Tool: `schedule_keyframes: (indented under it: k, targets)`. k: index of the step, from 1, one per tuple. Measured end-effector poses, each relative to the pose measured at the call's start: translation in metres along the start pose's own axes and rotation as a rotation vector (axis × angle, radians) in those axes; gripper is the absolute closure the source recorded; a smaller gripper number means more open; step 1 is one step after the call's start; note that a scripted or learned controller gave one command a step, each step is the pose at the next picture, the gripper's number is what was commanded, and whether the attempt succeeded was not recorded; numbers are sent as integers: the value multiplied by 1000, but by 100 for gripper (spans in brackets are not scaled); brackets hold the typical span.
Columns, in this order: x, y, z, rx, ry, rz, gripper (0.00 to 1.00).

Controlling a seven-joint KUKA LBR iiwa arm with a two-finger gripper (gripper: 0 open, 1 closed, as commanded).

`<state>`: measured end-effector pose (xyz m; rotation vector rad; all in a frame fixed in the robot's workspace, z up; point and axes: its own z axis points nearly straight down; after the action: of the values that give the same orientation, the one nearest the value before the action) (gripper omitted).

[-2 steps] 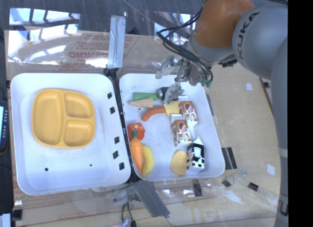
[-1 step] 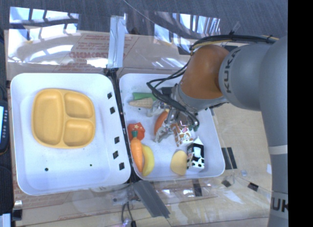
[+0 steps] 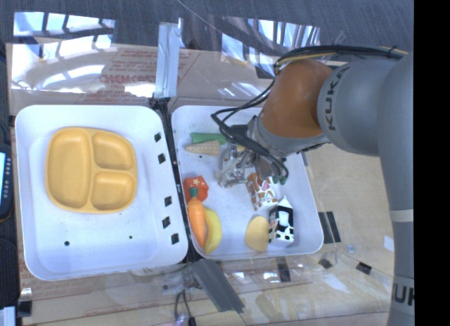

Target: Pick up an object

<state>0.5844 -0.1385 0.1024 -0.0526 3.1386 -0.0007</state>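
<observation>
The right bin [image 3: 309, 209] holds several toy foods. A corn cob [image 3: 202, 149] lies beside a green piece [image 3: 208, 137] at its far left. A red tomato [image 3: 196, 188], an orange carrot [image 3: 197, 222] and a yellow banana [image 3: 213, 232] sit along its left wall. A yellow lemon-like piece [image 3: 257, 233] and a black-and-white milk carton [image 3: 283, 225] rest near the front. A patterned carton [image 3: 263, 192] lies in the middle. My gripper [image 3: 234, 168] hangs low over the bin's centre, just left of that patterned carton.
The left bin [image 3: 42, 247] carries a yellow divided plate [image 3: 90, 168]. A black hinge strip [image 3: 172, 191] separates the bins. Cardboard and reflective foil lie behind them. The grey arm [image 3: 365, 107] covers the right bin's far right corner.
</observation>
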Motion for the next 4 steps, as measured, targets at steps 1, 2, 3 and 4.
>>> schedule_keyframes:
  k: [1,2,3,4]
  targets:
    - [57,12,11,-3,5,-424,100]
    - [33,10,-92,2,-4,-177,100]
    - [16,30,-35,-1,6,106,100]
    - [79,-40,-53,0,3,-166,100]
